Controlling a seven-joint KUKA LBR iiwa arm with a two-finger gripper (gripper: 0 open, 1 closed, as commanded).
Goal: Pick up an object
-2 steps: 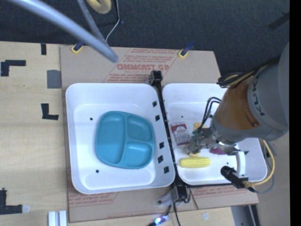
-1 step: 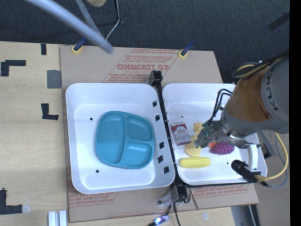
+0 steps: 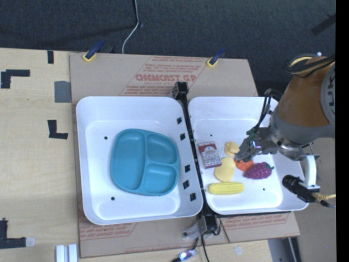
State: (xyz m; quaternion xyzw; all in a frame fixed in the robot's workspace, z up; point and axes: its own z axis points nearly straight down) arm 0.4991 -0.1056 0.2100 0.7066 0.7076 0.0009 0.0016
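Observation:
The right bin [image 3: 218, 113] holds a small red and white box [image 3: 209, 154], a pale yellow piece [image 3: 224, 172], a yellow corn cob [image 3: 226, 188], a purple bunch of grapes [image 3: 258, 171], a small yellow item [image 3: 232, 147] and an orange item [image 3: 244, 164]. My gripper [image 3: 246, 152] hangs low over the orange item and the small yellow item, just left of the grapes. The wrist and the arm's orange band [image 3: 305, 97] hide the bin's right side.
The left bin [image 3: 92, 113] holds a blue divided tray [image 3: 145, 161]. A black divider [image 3: 186, 141] runs between the two bins. Both bins sit on a cardboard sheet [image 3: 158, 75] on the wooden bench.

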